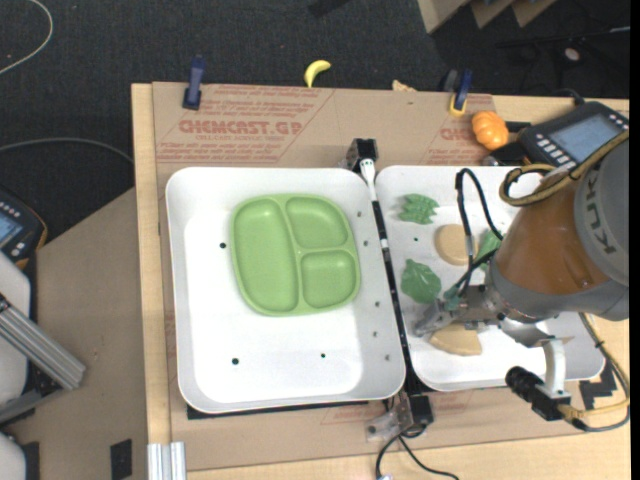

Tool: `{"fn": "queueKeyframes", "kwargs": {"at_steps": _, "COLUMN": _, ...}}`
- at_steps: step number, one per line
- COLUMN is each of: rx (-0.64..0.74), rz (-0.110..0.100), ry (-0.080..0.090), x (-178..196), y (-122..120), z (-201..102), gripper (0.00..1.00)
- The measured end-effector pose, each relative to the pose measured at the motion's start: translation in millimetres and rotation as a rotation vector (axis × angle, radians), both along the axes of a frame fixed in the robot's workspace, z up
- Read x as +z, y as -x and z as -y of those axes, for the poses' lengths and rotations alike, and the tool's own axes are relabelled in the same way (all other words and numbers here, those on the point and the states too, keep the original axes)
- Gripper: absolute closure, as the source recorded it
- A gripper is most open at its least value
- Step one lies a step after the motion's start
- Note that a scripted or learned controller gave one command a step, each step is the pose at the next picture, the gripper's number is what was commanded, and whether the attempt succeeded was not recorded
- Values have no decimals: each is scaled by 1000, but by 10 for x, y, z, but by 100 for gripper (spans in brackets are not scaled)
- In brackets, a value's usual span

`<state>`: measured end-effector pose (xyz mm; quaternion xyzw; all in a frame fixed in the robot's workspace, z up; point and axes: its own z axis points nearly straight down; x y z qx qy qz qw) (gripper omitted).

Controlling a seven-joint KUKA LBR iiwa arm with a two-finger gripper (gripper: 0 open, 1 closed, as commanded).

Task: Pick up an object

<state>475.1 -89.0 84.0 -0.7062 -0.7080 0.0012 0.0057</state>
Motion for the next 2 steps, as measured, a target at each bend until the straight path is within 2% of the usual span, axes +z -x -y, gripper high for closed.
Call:
{"fn": "queueKeyframes", "kwargs": {"at_steps": 1, "rx": -4, "rz": 10, "ry": 6, "x": 105, "y": -39, "z": 41, "gripper": 100}}
{"fn": "queueKeyframes", "kwargs": {"at_steps": 2, "rx": 9, "rz": 22, "ry": 4, "x": 1064, "y": -400, "z": -949, "gripper": 100}}
